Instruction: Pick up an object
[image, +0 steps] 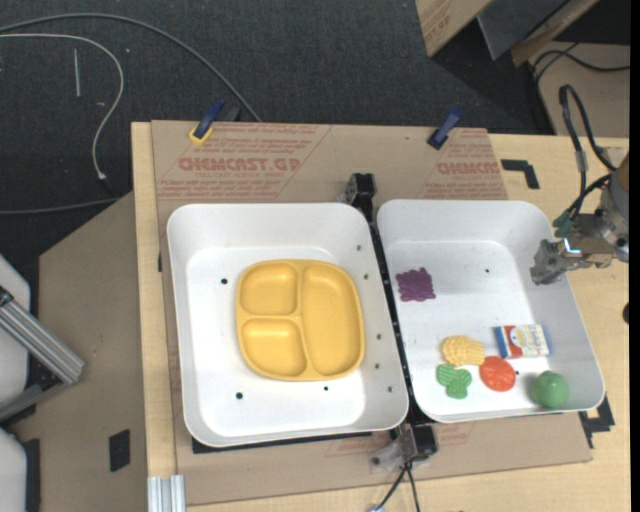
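Observation:
The right bin (470, 222) holds several small toys. A purple grape bunch (415, 285) lies near its left wall. Along the front sit a yellow corn piece (462, 350), a green broccoli piece (454, 381), a red tomato (497, 375), a green ball (548, 389) and a small white, blue and red carton (521, 341). My gripper (553, 262) hangs over the bin's right rim, well above and right of the toys. I see nothing between its fingers.
In the left bin (200, 300) lies a yellow divided plate (300, 320). Black clamps (361, 188) join the bins at the back and the front. Brown cardboard lies under both bins. Cables run across the dark floor behind.

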